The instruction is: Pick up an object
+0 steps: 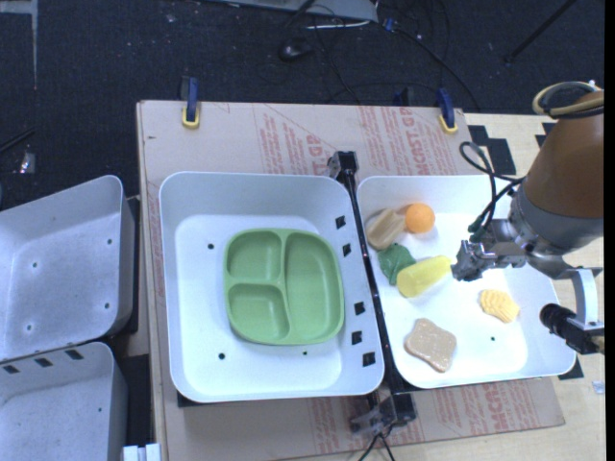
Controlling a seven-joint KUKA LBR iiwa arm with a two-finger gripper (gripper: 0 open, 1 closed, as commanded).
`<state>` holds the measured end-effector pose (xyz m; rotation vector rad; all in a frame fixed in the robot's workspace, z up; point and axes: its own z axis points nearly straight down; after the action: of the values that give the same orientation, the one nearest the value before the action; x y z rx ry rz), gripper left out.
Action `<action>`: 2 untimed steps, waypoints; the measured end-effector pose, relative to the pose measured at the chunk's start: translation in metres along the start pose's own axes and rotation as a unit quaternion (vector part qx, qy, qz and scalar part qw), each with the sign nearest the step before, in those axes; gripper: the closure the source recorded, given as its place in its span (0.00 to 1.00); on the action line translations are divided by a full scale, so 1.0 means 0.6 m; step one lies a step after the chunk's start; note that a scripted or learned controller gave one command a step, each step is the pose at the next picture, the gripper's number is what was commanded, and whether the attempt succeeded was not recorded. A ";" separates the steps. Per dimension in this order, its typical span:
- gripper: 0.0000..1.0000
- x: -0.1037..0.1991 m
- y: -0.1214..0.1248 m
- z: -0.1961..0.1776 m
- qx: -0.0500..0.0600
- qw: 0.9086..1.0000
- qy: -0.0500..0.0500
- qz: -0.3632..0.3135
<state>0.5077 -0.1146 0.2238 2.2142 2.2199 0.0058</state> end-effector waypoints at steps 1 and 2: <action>1.00 0.000 0.003 -0.078 0.001 1.000 0.000 0.000; 1.00 0.092 0.035 -0.082 0.002 1.000 0.001 -0.003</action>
<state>0.5282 -0.0591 0.2729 2.2109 2.2307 0.0039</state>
